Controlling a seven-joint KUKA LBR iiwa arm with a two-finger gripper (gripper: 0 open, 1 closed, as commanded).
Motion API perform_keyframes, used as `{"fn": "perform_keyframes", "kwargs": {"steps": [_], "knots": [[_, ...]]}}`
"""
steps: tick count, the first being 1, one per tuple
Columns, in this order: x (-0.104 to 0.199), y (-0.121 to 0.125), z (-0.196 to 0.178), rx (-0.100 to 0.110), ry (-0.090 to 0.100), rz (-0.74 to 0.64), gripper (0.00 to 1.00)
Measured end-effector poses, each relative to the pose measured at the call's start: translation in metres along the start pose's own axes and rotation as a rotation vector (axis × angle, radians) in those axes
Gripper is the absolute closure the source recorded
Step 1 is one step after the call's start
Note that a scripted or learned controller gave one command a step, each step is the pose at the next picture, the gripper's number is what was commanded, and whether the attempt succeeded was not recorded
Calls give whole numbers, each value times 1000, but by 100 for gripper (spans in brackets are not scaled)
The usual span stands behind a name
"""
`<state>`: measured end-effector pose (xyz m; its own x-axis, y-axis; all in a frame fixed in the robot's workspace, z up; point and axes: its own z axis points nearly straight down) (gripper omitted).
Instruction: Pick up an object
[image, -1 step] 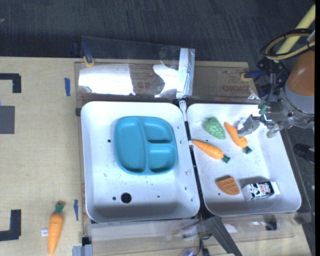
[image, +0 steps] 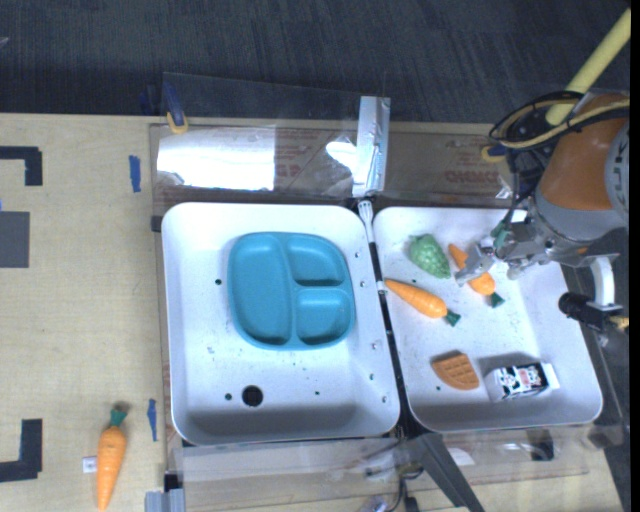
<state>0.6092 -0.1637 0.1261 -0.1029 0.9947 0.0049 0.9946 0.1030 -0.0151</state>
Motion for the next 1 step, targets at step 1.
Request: {"fn": "perform_keyframes", "kwargs": {"steps": [1], "knots": [[-20,8,41,-15,-4,-31,0]]}}
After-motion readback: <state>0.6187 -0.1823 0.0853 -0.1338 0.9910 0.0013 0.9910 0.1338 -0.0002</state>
